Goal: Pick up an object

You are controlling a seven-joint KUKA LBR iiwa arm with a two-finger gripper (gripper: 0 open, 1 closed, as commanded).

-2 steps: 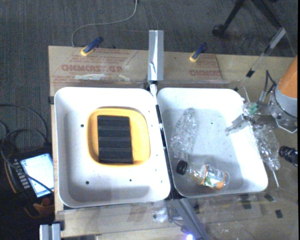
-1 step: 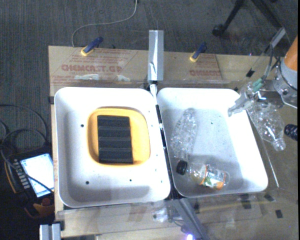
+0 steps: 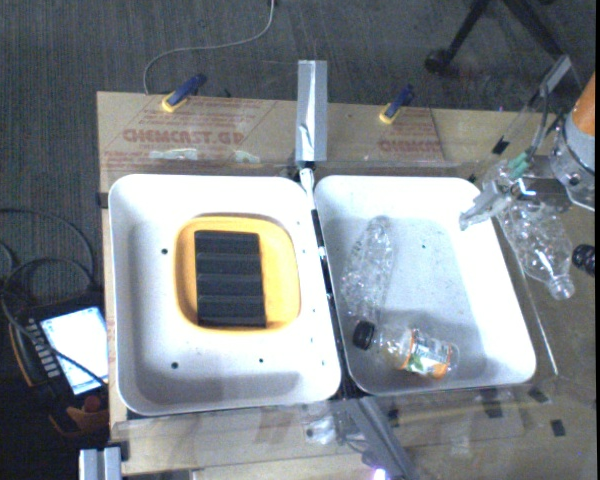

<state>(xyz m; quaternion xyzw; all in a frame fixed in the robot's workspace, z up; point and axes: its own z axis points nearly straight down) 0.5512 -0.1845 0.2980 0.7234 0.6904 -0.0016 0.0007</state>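
My gripper (image 3: pixel 492 200) hangs over the far right corner of the right bin (image 3: pixel 450 193). Just below and to its right, a clear crumpled plastic bottle (image 3: pixel 538 248) overlaps the bin's right rim, its top end touching the gripper. The view does not settle whether this bottle is gripped. On the right bin's floor lie another clear crushed bottle (image 3: pixel 368 260) and, near the front, a bottle with a black cap and an orange label (image 3: pixel 408 349). The left bin (image 3: pixel 140 298) holds a yellow tray with a black ribbed insert (image 3: pixel 230 276).
A grey upright post (image 3: pixel 311 113) stands behind the gap between the bins. Blue and yellow clamps (image 3: pixel 183 92) sit on the cardboard backing. Cables and a lit screen (image 3: pixel 70 343) lie on the floor to the left.
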